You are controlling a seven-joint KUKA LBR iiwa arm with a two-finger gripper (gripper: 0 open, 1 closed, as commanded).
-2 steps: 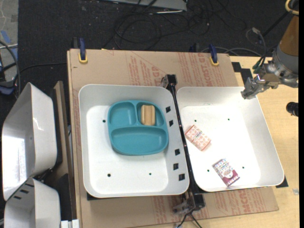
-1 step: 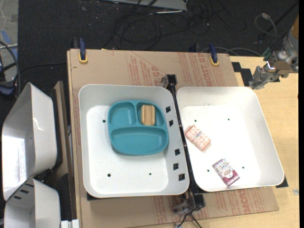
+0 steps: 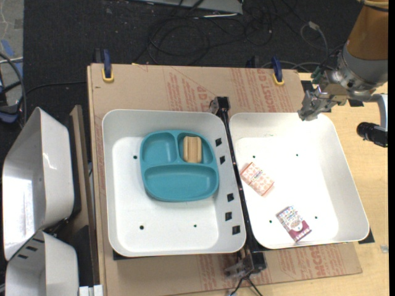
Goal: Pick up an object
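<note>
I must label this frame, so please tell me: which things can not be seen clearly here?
- Arm: cut off by the top right edge of the camera view.
- Gripper: small and dark above the right bin's far corner.
- Print on the two packets: too small to read.
- Tan item in the teal tray: unclear what it is.

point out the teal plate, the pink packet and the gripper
teal plate [image 3: 176,182]: camera view, bare floor of its large compartment
pink packet [image 3: 257,178]: camera view, middle of its top face
gripper [image 3: 308,113]: camera view, between its fingertips, over the right bin's far edge
</note>
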